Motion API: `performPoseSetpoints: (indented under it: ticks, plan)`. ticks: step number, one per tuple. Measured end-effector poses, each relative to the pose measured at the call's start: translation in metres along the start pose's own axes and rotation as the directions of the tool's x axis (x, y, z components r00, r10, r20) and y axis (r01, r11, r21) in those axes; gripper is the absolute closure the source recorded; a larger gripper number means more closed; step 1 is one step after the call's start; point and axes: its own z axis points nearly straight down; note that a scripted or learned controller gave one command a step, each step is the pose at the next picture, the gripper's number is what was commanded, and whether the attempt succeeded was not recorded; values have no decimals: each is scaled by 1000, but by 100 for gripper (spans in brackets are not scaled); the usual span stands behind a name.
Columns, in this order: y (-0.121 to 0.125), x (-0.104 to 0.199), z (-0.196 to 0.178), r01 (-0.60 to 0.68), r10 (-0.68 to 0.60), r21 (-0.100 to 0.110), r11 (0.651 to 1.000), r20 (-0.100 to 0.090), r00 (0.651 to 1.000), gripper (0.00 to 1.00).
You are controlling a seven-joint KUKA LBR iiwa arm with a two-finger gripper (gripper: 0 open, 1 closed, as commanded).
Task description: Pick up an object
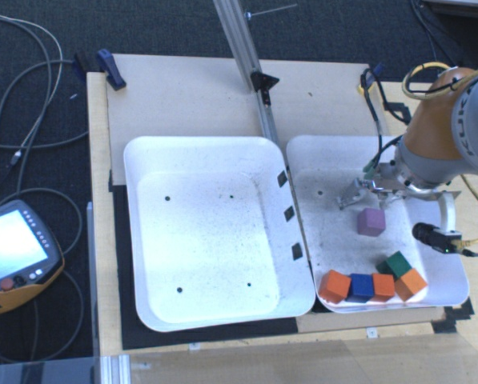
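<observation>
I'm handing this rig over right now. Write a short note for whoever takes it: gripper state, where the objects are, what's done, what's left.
Gripper: over the right bin, just above the purple cube; nothing visible between its jaws, and open or shut cannot be judged from this view.
Objects: all in the right bin. The purple cube lies alone mid-bin. Along the near rim sit an orange block, a blue cube, an orange cube, a green cube and another orange cube, packed close.
Done: arm positioned by the purple cube.
Left: grasp and lift an object; the purple cube looks like the easiest target.
</observation>
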Motion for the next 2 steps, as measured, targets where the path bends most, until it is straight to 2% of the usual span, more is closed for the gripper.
performPoseSetpoints:
  ticks: [1, 2]
  plan:
    - [18, 7, 0, -1, 1, 1, 1000, -1, 1000, 0]
    - [-38, -52, 0, -9, 9, 10, 1000, 0, 1000, 0]
